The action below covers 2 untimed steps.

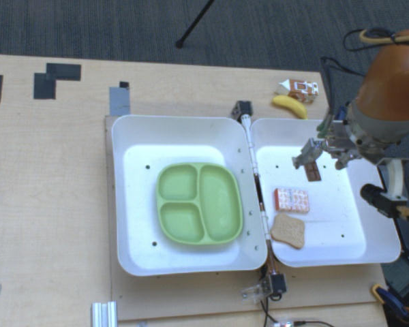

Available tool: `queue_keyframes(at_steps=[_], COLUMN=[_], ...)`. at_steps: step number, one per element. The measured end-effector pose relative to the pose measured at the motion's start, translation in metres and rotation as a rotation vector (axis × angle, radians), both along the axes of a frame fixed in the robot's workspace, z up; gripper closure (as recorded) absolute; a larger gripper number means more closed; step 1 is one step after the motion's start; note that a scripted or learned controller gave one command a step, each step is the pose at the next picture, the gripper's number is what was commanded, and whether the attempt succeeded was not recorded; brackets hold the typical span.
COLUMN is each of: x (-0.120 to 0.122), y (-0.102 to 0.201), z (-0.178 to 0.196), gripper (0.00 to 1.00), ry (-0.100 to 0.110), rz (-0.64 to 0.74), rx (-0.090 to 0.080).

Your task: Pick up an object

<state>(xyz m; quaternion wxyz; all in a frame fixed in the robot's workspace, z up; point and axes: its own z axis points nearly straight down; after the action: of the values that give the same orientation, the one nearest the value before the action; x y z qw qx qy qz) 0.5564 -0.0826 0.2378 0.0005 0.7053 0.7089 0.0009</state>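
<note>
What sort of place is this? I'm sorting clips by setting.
Likely a robotics lab: a light wooden bench bearing two white bins, toy food like a banana, and grey carpet behind.

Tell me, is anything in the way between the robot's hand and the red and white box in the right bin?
Nothing visible blocks it. The hand hangs above the shallow white right bin, and the small red and white patterned box lies below it, slightly left. The tan slice of bread sits further toward the bin's front.

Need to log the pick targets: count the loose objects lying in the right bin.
2. A red-and-white patterned box lies near the middle of the right bin, and a slice of bread lies just below it toward the near edge. The gripper may hide more.
</note>
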Motion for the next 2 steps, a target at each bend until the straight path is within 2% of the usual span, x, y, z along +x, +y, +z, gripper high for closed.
queue_keyframes(at_steps=[1,2], x=[-0.059,-0.057], y=[-0.056,-0.055], z=[-0.143,-0.132], gripper=[0.00,1.00], ry=[0.002,-0.003], rz=[-0.004,-0.002], rx=[0.000,0.000])
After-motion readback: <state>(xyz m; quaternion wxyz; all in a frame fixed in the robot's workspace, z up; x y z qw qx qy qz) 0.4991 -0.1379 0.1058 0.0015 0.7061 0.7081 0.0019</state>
